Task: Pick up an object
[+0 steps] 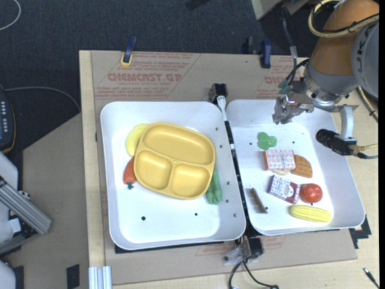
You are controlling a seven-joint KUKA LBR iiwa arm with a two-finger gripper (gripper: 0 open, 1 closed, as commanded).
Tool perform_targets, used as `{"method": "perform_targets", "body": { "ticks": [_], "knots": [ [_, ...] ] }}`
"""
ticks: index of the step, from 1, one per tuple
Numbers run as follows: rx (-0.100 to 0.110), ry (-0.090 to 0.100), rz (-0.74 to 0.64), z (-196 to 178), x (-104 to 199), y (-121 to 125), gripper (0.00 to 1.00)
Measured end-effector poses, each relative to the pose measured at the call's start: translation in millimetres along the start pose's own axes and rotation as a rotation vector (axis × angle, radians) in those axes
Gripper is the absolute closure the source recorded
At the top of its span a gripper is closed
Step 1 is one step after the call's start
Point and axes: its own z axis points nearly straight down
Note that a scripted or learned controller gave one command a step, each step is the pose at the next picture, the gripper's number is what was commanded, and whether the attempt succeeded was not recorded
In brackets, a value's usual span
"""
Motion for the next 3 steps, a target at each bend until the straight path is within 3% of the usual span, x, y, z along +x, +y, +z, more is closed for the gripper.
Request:
{"method": "perform_targets", "body": {
  "ticks": [1,3],
  "knots": [
    [0.000,0.000,0.000,-37.2,0.0,1.7,1.00],
    [0.006,0.004,-0.005,-19.2,105.4,17.1,1.00]
  ]
}}
